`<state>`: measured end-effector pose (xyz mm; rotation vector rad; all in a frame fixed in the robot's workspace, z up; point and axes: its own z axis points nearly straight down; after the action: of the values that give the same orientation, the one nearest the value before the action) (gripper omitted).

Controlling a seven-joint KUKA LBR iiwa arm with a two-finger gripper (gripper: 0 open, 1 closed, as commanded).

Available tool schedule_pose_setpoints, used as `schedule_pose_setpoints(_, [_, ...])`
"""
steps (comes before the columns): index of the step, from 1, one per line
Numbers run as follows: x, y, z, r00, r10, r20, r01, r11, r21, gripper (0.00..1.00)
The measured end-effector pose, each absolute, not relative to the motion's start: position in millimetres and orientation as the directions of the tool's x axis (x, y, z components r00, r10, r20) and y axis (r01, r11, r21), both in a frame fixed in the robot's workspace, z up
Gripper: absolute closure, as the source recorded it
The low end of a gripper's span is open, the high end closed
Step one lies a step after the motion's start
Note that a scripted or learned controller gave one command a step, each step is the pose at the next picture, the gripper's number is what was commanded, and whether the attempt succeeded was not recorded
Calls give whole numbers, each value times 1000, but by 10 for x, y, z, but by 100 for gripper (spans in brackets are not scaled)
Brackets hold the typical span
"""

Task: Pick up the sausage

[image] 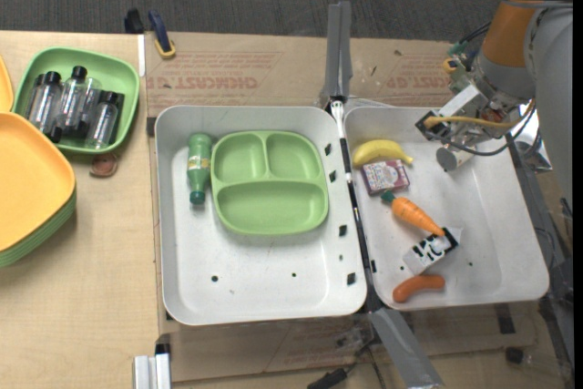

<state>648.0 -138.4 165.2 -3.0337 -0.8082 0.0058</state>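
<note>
Because the sausage (419,287) lies at the right bin's (510,278) near edge, just beside the black-and-white box (430,248), the gripper (444,144), whose state I cannot tell, risks nudging the box or clipping the wall.

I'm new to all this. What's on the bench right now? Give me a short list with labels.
left bin: green divided plate, green bottle beside it
right bin: banana, purple packet, carrot, black-and-white item, sausage
sausage: lies at the near edge of the right bin, untouched
gripper: above the far part of the right bin, apart from the sausage
outside bins: green tray of small bottles, orange plates
</note>
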Motion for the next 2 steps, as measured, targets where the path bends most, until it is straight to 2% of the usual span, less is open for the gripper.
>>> schedule_pose_setpoints(1, [6430,-1701,1182,813,582,-1,582,-813,-2,100])
schedule_pose_setpoints(2, [6517,-1219,1117,678,735,-1,735,-678,-2,100])
